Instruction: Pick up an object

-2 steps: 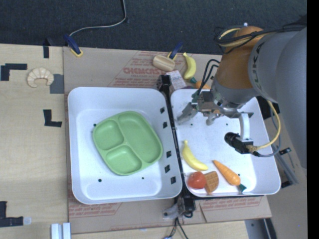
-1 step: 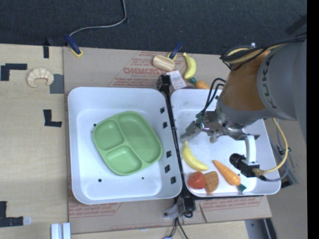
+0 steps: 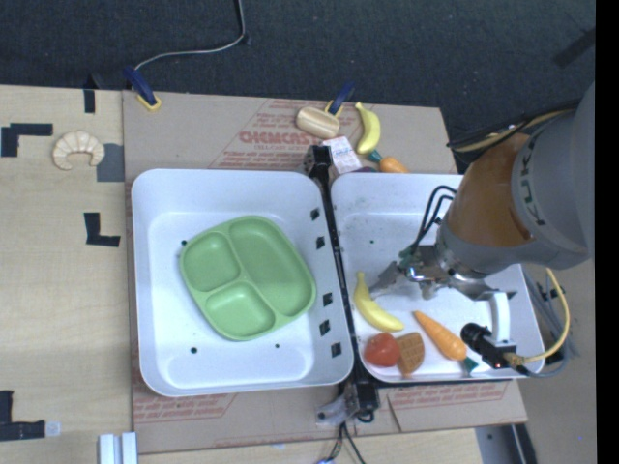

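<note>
The right bin (image 3: 387,196) holds a yellow banana (image 3: 371,304), an orange carrot (image 3: 441,335), a red tomato (image 3: 382,349) and a brown biscuit-like piece (image 3: 410,352) along its near side. My gripper (image 3: 398,276) hangs low over the bin's middle, just right of the banana's upper end and above the carrot. Its fingers (image 3: 387,280) stand spread apart with nothing between them. The arm's grey body and orange band cover the bin's right half.
The left bin (image 3: 160,201) holds a green divided plate (image 3: 248,276). Behind the bins on the cardboard lie a bread roll (image 3: 316,120), a second banana (image 3: 368,129), a small packet (image 3: 340,153) and an orange piece (image 3: 392,165). A croissant (image 3: 78,149) lies far left.
</note>
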Robot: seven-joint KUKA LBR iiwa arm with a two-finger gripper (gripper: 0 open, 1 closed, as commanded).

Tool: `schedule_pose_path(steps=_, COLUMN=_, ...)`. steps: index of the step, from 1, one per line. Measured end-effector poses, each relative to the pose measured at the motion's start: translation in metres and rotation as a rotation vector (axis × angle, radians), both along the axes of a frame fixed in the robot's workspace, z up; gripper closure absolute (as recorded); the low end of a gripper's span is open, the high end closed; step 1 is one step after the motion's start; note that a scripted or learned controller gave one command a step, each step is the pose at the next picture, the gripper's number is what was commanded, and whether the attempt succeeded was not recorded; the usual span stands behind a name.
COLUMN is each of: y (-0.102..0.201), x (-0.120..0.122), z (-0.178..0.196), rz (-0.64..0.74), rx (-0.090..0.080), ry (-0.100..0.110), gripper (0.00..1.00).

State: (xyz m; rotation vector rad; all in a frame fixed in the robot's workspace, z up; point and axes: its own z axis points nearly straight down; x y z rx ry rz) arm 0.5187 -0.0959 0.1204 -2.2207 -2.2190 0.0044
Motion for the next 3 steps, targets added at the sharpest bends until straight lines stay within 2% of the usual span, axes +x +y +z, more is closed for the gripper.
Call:
schedule_pose_path(steps=1, y=0.036, x=0.034, z=0.064, rz=0.002, rx=0.001, ry=-0.003, gripper=0.00)
schedule_pose_path(steps=2, y=0.048, x=-0.033, z=0.063, rz=0.001, rx=0.001, ry=-0.001, gripper=0.00)
schedule_pose_path(steps=3, y=0.008, x=0.026, z=0.075, rz=0.001, rx=-0.001, ry=-0.003, gripper=0.00)
